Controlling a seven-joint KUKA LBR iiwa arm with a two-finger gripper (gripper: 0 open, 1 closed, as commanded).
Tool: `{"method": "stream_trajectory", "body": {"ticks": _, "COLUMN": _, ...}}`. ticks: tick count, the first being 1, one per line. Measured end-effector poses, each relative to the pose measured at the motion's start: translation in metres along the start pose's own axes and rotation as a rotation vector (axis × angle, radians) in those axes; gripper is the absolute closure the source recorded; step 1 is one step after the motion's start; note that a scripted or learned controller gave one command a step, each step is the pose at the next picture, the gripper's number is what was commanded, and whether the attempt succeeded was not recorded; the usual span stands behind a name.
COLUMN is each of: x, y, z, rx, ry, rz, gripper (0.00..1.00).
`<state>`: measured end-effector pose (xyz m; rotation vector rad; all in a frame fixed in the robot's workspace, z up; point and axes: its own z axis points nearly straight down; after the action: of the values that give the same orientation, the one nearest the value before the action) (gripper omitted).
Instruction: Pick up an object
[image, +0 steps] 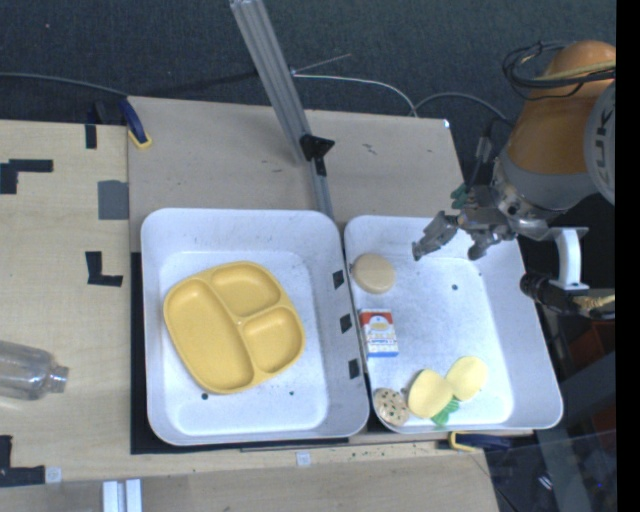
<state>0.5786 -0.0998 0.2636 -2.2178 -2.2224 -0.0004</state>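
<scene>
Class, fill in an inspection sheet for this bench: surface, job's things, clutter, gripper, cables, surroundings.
Surface: wooden bench bearing left bin and right bin.
Job's things: right bin holds a tan disc, small carton, cookie, two yellow pieces.
Clutter: yellow tray in left bin; clear bottle at left edge.
Gripper: gripper open above the right bin's far end, holding nothing.
Cables: thin cable along far edge.
Surroundings: dark floor; metal pole.

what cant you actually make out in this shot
- Tool: fingers small and dark in the camera view; open or shut unclear.
- Small carton: label print too small to read.
- Green item: mostly hidden under the yellow pieces.
- Clear bottle: cut off by the left edge.
</scene>
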Motion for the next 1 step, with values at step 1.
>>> {"method": "stream_trajectory", "body": {"ticks": 1, "x": -0.0122, "y": 0.0563, "z": 0.0377, "rx": 0.002, "ry": -0.004, "rz": 0.000, "gripper": 0.00}}
